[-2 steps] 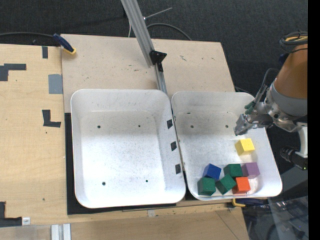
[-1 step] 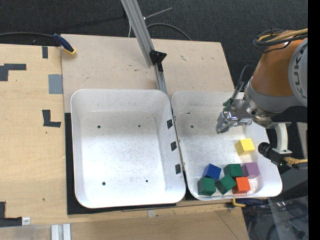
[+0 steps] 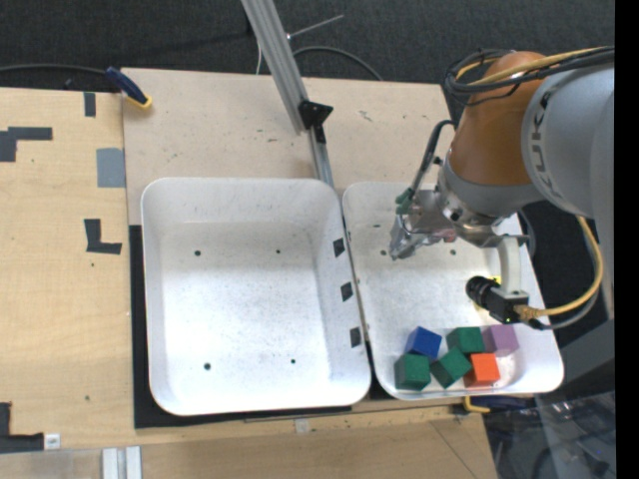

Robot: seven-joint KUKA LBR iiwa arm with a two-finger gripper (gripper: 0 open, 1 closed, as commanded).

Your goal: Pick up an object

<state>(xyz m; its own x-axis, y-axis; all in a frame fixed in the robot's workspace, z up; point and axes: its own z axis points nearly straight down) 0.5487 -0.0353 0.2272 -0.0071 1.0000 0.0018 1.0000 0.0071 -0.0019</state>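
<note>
The arm (image 3: 529, 118) bulks largest and nearest the lens, entering from the right of the frame, its orange band and grey casing filling the upper right. Below the wrist, the gripper (image 3: 401, 247) hangs over the upper part of the right bin (image 3: 374, 297), near that bin's left wall. Its metal tips look drawn close together with nothing seen between them, though they are small and blurred, so whether they are pressed fully together is not something I can tell.

The blocks lie clustered in the lower right corner of the right bin, well apart from the gripper. A blue block (image 3: 424, 341) sits at the upper left of the cluster. Below it are a green block (image 3: 412, 371) and a second green block (image 3: 451, 366), just beside each other. A third green block (image 3: 466, 338) lies above them, a purple block (image 3: 502, 339) sits at the right, and an orange block (image 3: 484, 368) lies below the purple one.

The left bin (image 3: 240, 297) sits just beside the right one, occupying the centre of the frame. A metal pole (image 3: 280, 53) slants down from the top centre toward the gap between the bins. A blue and yellow clamp (image 3: 130, 87) rests on the bench (image 3: 60, 267) at the upper left.
</note>
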